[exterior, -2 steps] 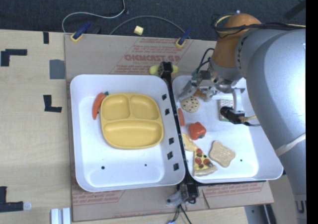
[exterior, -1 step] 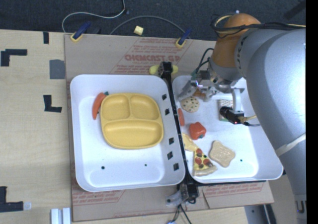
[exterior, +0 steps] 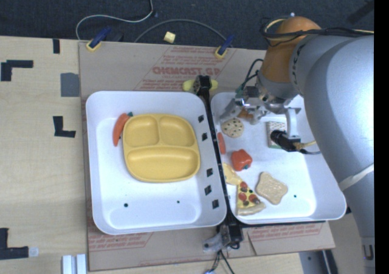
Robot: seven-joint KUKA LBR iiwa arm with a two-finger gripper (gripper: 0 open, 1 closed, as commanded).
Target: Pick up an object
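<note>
The gripper (exterior: 246, 109) is hanging over the back of the right bin (exterior: 307, 206), just above the cookie (exterior: 231, 127); whether it is wide or narrow cannot be told. Nearer the front, the red pepper (exterior: 241, 159), toast slice (exterior: 271, 188), pizza slice (exterior: 247, 199) and cheese piece (exterior: 230, 174) are lying loose. In the left bin (exterior: 109, 206), a yellow divided plate (exterior: 161, 147) is sitting beside a carrot (exterior: 120, 128)

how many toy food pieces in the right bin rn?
5 visible: cookie near the hand, red pepper mid-bin, cheese wedge by the divider, pizza slice and toast at the front. The arm may hide more behind it.
</note>
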